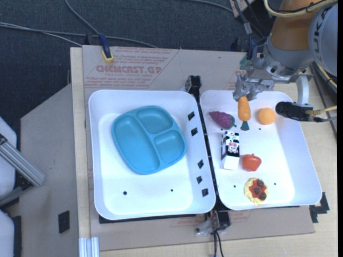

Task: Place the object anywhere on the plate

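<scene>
A blue plate (149,138) with three compartments lies in the left bin (99,159), toward its back. In the right bin (306,153), an orange carrot (244,110) stands on end, its green tip pointing toward the front. My gripper (245,94) hangs over the back left of the right bin, and the carrot's upper end sits between its fingers. I cannot tell whether the carrot is lifted off the bin floor.
The right bin also holds purple grapes (221,118), an orange fruit (266,116), a black-and-white carton (231,146), a red tomato (251,162) and a small pizza slice (256,189). A black divider (199,143) runs between the bins.
</scene>
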Motion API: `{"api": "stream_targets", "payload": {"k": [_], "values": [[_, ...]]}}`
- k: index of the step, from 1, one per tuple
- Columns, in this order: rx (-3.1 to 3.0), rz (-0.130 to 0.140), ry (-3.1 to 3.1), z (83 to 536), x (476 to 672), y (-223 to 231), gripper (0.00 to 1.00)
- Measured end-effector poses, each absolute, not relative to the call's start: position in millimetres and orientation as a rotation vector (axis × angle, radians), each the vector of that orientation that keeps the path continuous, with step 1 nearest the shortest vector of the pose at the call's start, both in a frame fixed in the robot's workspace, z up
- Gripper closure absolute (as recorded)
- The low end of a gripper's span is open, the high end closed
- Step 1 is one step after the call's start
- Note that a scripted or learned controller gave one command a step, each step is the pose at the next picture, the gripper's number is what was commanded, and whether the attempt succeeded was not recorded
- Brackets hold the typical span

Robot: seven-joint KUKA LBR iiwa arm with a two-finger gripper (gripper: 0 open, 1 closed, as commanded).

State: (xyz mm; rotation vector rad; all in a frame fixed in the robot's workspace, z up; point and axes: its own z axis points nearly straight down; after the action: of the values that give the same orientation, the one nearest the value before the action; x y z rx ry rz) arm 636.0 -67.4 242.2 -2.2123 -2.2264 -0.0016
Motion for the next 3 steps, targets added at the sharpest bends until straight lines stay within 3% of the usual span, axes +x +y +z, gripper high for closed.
{"api": "stream_targets", "payload": {"k": [3], "values": [[-2.213, 0.001, -2.225, 242, 621.2, 78, 1.00]]}}
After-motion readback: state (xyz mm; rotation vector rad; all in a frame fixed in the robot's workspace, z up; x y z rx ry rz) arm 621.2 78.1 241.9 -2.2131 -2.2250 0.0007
